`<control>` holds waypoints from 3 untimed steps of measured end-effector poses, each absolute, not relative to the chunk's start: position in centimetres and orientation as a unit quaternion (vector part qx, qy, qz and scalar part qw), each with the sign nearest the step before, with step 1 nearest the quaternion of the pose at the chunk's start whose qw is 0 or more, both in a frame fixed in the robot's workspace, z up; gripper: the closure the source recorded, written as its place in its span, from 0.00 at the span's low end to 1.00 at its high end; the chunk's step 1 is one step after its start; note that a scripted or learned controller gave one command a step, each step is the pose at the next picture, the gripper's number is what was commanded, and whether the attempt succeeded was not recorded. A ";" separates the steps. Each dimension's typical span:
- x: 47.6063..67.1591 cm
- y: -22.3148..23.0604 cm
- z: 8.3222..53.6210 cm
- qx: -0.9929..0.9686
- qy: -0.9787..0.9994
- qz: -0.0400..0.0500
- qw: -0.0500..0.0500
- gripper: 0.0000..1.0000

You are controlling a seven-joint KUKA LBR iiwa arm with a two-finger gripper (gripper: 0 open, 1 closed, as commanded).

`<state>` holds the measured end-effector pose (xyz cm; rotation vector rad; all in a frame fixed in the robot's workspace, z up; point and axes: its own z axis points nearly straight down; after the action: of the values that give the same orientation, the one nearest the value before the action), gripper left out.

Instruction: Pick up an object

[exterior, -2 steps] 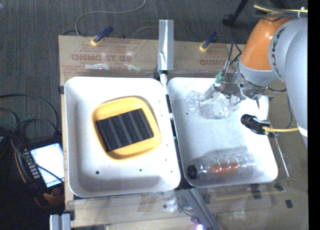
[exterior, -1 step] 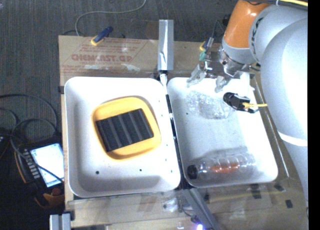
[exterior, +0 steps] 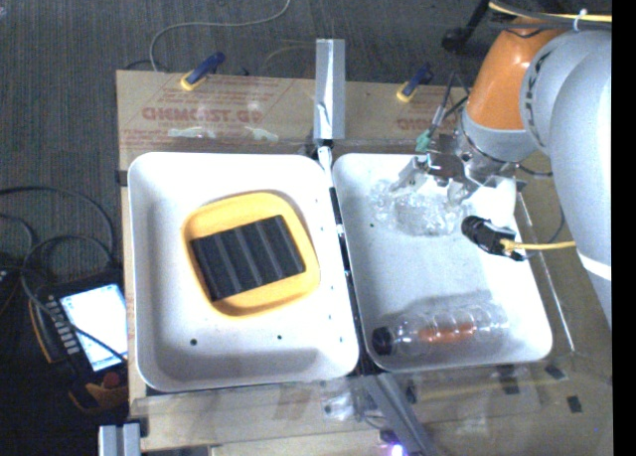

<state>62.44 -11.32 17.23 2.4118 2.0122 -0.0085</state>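
Note:
My gripper point(exterior: 434, 186) hangs low over the back of the right bin point(exterior: 522, 290). It stands open, one finger on each side of a crumpled clear plastic piece point(exterior: 412, 212) lying on the bin floor. I cannot tell whether the fingers touch the plastic. A clear plastic bottle point(exterior: 442, 328) with orange contents lies on its side along the right bin's front wall. In the left bin point(exterior: 159, 275) rests a yellow tray-like object point(exterior: 251, 252) with a black ribbed top.
A metal post point(exterior: 329, 86) rises at the back between the bins. Behind them lies a cardboard sheet point(exterior: 214, 114) held by blue clamps point(exterior: 202, 70). A black cable plug point(exterior: 484, 233) hangs beside the wrist. A lit tablet point(exterior: 87, 320) sits on the floor at left.

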 end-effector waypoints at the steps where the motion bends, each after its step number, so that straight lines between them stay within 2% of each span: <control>1: 62.4 -16.9 16.5 0.692 0.722 -0.002 0.001 0.00; 2: 64.5 -20.1 9.4 0.614 0.789 0.000 0.001 0.00; 3: 65.7 -20.1 14.1 0.521 0.853 -0.001 0.002 0.00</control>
<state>65.70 -20.05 14.14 1.6361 2.6772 -0.0032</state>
